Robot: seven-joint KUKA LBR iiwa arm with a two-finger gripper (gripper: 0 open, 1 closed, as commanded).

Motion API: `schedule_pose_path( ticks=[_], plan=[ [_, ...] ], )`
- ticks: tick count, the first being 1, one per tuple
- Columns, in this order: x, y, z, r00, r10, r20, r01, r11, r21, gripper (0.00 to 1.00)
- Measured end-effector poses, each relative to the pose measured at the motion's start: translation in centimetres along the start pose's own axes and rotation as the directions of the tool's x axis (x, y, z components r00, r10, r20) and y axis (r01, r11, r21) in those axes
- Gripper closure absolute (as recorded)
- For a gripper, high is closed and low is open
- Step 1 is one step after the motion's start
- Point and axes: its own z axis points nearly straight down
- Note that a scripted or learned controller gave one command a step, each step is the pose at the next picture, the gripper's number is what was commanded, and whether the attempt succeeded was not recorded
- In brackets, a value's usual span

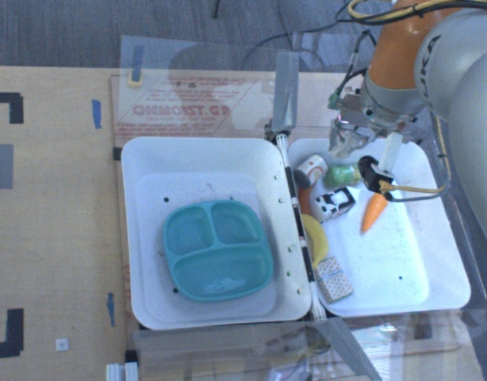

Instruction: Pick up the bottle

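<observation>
Camera view from above shows the bottle (344,172) as a small green thing lying on its side on the floor of the right bin (434,288), in the far left part of that bin, close to the far wall. It looks stubby and rounded, bright green along the body that shows. Its long axis runs roughly left to right across the view, slightly tilted; which end is the neck cannot be told. The gripper (347,151) hangs directly over it from the grey arm (465,62), near or at the bottle's top side. Whether the gripper is open or closed, and whether it has hold of anything, cannot be told from this angle. Just left of the bottle lies a small white cylinder (311,165) with a brownish end, touching it or nearly so. On the near side, a black-and-white cow-patterned item (336,202) sits just beside the bottle, and a reddish-orange thing (304,199) rests against the bin's left wall. A carrot (373,211) lies tilted to the near right of the bottle, a little apart from it. A banana (315,240) runs along the left wall, with a patterned block (333,279) at its near end. The right and near parts of this bin's floor are bare white. The left bin (140,213) holds a teal divided plate (218,248), well apart from the bottle.
</observation>
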Motion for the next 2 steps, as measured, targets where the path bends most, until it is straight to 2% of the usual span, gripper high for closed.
schedule_pose_path(
  ticks=[1, 2],
  plan=[
    [2.95, -0.49, -8.69, 0.999, -0.047, 0.0, 0.047, 0.999, -0.001, 1.0],
    [3.35, -0.53, -9.35, 0.974, -0.224, 0.001, 0.224, 0.974, -0.002, 1.0]
  ],
)
